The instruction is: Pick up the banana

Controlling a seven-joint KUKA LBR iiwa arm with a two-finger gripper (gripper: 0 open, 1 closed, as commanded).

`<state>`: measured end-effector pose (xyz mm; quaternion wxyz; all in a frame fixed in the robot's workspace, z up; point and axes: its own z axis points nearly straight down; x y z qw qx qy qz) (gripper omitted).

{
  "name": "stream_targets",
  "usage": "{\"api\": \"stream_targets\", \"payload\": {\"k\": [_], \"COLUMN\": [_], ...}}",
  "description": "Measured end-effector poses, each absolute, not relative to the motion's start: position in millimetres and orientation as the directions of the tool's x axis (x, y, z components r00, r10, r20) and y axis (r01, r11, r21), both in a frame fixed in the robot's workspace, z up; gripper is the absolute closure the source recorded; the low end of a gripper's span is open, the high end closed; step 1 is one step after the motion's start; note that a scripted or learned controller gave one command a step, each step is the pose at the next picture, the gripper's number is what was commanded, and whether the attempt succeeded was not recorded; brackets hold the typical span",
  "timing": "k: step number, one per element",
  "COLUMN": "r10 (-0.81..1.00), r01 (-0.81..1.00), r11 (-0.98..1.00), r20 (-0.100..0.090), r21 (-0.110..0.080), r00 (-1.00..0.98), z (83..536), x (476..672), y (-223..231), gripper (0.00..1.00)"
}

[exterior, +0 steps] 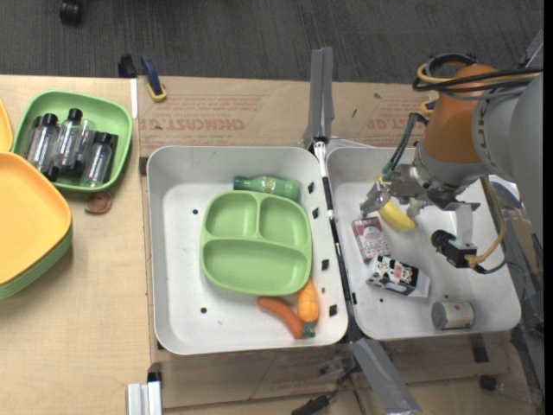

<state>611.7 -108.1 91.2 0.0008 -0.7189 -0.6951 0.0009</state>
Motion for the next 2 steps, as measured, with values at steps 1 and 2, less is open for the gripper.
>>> {"api": "stream_targets", "payload": {"k": [1, 2], "r10": [0.999, 0.968], "r01": [0.999, 0.968], "r11": [-0.039, -0.252], "r20": [-0.001, -0.001], "r21": [-0.003, -0.003], "r00": [0.039, 0.252], "z": [99.8, 182.8], "x": [611.2, 554.4], "y": [-110.4, -116.9], "gripper": [1.0, 1.0]}}
